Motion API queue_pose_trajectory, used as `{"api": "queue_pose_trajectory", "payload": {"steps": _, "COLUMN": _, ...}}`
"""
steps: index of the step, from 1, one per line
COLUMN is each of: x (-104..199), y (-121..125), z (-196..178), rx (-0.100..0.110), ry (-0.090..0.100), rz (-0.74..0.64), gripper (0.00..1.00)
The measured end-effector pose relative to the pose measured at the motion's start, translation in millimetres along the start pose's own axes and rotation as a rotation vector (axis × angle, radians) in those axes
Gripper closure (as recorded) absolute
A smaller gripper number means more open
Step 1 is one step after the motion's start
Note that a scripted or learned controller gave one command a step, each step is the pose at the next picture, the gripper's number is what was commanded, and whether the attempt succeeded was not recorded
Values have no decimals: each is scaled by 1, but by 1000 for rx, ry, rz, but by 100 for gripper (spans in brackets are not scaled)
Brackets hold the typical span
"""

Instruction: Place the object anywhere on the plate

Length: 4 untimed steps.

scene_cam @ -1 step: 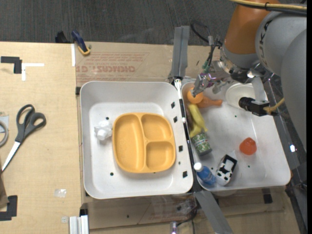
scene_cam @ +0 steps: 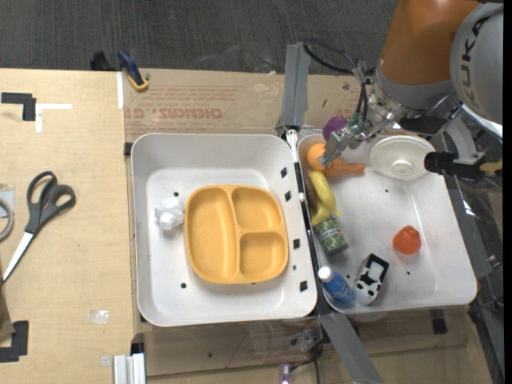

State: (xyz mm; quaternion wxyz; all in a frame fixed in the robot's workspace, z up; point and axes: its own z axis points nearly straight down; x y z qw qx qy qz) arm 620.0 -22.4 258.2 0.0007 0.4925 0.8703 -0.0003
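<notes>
We can make out little that reads cleanly. On the cardboard sheet (scene_cam: 210, 102) lying behind the left bin (scene_cam: 148, 238) runs a line of red print, upside down from this camera, too faint and small for us to spell out with certainty. On the arm's grey housing (scene_cam: 484, 42), at the upper right, we see part of a large dark letter, seemingly a K, cut off by the frame. The small green bottle (scene_cam: 330, 236) carries a label we cannot read.
</notes>
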Motion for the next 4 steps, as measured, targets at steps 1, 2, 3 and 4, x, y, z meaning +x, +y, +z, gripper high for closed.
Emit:
{"api": "queue_pose_trajectory", "payload": {"steps": 1, "x": 63, "y": -4, "z": -17, "rx": 1, "ry": 1, "rz": -26, "gripper": 100}}
{"api": "queue_pose_trajectory", "payload": {"steps": 2, "x": 154, "y": 14, "z": 44, "rx": 2, "ry": 2, "rz": -79, "gripper": 100}}
{"api": "queue_pose_trajectory", "payload": {"steps": 3, "x": 153, "y": 13, "z": 44, "rx": 2, "ry": 1, "rz": -77, "gripper": 0}}
{"api": "queue_pose_trajectory", "payload": {"steps": 4, "x": 150, "y": -46, "z": -5, "rx": 2, "ry": 1, "rz": -4, "gripper": 0}}
